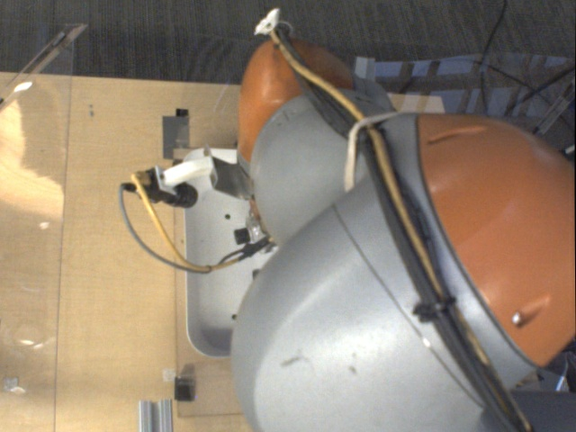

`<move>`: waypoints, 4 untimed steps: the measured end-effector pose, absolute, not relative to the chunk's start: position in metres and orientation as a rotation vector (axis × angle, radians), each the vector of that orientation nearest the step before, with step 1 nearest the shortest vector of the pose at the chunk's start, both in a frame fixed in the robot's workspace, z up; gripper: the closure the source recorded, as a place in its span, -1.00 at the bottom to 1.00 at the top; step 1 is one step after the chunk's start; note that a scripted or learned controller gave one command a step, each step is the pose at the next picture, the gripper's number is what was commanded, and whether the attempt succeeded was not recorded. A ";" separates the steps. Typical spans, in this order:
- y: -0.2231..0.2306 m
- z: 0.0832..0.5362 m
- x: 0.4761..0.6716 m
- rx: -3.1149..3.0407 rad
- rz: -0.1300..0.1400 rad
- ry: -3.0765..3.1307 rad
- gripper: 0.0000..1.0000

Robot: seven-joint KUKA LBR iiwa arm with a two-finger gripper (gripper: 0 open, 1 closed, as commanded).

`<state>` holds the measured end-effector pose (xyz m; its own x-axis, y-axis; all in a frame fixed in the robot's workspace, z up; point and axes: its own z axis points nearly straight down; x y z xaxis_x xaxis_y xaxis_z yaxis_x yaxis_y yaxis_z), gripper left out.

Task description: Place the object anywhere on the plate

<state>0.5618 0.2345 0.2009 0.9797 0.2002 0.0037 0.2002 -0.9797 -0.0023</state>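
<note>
Looking down, you see the grey arm (360, 268) with its orange band (504, 223) covering most of the view. 1 white bin (205, 331) shows at its left edge on the wooden tabletop (90, 241). You cannot tell where the object or plate lies, nor how the jaws stand.

Your arm (405, 268) blocks most of the white bin (202, 331); a looping cable (148, 241) overhangs its left rim, while the surface (81, 241) left lies open.
</note>
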 end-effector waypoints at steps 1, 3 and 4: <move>0.235 0.230 0.657 -3.123 -0.009 -0.317 1.00; 0.236 0.094 0.627 -3.109 -0.002 -0.450 1.00; 0.141 0.221 0.606 -3.006 -0.001 -0.911 1.00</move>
<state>0.6062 0.1410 0.2213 0.8319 0.5549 0.0005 0.5549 -0.8319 0.0000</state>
